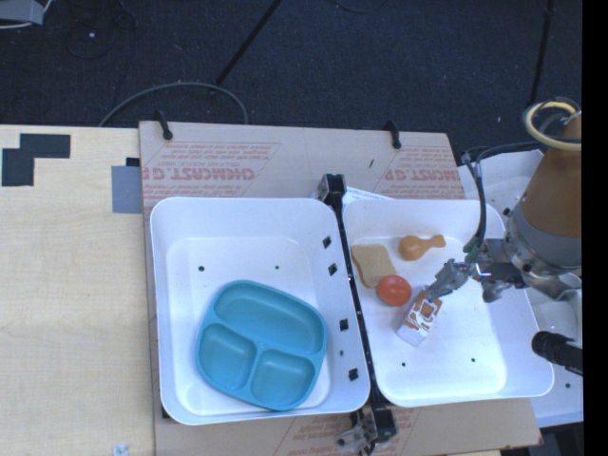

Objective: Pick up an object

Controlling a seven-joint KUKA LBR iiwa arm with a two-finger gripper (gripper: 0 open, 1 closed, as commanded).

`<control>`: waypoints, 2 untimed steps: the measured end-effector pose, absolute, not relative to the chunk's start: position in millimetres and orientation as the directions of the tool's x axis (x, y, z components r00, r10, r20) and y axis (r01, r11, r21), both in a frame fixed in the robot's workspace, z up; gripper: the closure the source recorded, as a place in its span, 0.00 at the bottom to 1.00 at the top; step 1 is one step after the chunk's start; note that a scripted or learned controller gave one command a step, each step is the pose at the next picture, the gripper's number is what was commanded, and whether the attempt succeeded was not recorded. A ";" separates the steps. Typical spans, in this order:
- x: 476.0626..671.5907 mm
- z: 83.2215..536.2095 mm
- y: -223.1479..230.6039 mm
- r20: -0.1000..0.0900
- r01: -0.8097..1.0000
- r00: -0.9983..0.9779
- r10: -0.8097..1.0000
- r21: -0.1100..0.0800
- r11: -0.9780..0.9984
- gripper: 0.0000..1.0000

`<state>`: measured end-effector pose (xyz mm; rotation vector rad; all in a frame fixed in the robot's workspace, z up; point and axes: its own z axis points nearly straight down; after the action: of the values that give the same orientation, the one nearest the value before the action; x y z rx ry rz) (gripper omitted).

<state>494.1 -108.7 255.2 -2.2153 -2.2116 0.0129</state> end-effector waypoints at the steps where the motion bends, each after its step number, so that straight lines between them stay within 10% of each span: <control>1: 496.2 261.0 -108.9 0.000 1.000 0.000 1.000 -0.002 0.000 0.00; 2: 499.0 217.7 -106.7 0.002 1.000 0.000 1.000 -0.007 0.000 0.00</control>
<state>499.0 -106.7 217.7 -2.2169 -2.2173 0.0056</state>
